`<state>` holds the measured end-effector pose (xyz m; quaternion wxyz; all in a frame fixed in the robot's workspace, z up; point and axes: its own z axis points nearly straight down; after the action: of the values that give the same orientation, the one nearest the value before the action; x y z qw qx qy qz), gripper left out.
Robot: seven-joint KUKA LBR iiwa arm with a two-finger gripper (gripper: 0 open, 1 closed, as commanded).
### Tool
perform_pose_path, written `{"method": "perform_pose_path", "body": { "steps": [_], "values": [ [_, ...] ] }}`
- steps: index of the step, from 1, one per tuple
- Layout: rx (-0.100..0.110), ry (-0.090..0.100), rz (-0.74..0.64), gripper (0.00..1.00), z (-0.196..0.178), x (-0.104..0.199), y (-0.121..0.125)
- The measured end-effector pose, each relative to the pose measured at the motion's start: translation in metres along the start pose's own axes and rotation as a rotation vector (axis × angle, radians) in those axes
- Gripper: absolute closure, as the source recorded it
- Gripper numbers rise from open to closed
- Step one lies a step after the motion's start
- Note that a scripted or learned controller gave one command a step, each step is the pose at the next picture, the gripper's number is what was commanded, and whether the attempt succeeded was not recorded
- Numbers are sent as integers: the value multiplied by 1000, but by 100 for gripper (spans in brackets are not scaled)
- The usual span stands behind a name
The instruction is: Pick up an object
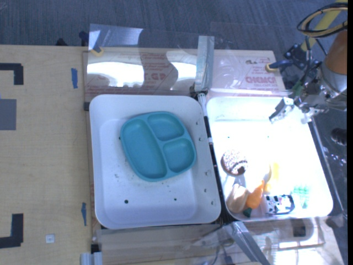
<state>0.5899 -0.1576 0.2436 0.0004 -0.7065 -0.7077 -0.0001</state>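
We see 2 white bins side by side on the table. The left bin carries 1 teal divided plate with 3 compartments, lying flat near the middle. The right bin is very bright from the light, and the small things are gathered at its near edge: a round speckled piece, a pale tan piece touching an orange carrot-like piece, a small dark-and-white item, and a little green item just beside it.

The claw hangs over the far right part of the right bin, well apart from these things. It has hold of nothing; whether it is open or closed we cannot tell, because the glare washes out this part.

In our judgement the small pieces are light toy food — probably stiff plastic, smooth and a bit slippery. The speckled piece stands a little apart from the others, so it looks the easiest to take, across its round body. The tan and orange pieces touch, so a grasp there may push 1 against the other. The plate is wide and flat; only its rim offers a hold.
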Motion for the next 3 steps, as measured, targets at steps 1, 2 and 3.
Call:
{"method": "perform_pose_path", "body": {
  "steps": [1,2,3],
  "values": [
    [-16,-4,37,0,-144,12,-10],
    [8,-1,273,0,0,-40,-32],
    [3,0,269,0,17,-22,-10]
  ]
}}
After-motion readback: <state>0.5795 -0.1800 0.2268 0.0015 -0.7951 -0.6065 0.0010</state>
